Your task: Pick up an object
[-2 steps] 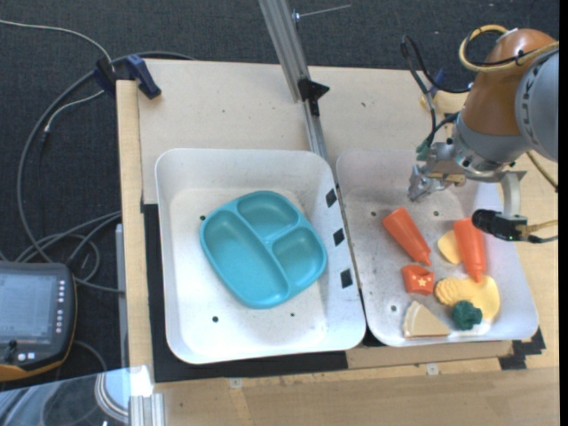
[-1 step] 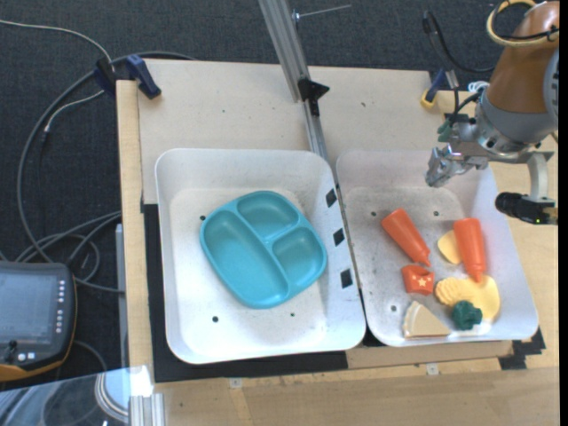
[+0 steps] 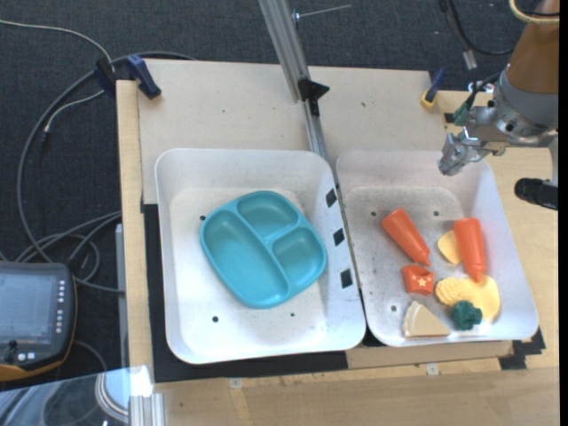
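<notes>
Nearest the camera, at the front of the right bin [image 3: 524, 304]: a pale wedge of toy bread [image 3: 423, 320], a green broccoli piece [image 3: 465, 314] touching a yellow ridged piece [image 3: 470, 292], and a small orange chunk [image 3: 418, 280]. Just behind these, two orange carrot-like pieces: one slanted near the bin's middle [image 3: 406, 234], the other upright to its right [image 3: 470, 247], lying over a yellow slice [image 3: 448, 248]. In the left bin [image 3: 182, 327], a blue divided plate [image 3: 264, 248], nothing on it. Further back, over the right bin's far rim, the hand [image 3: 454, 160] hanging clear of every toy, well apart from the nearest carrot. Impossible to tell whether open or closed at this size; nothing visible in its grip. Judged from this: task barely begun. Nothing lifted; choosing a target, descending, closing and raising all left to do. Beyond, bare worktop [image 3: 222, 105] and a metal rail [image 3: 282, 25].
</notes>
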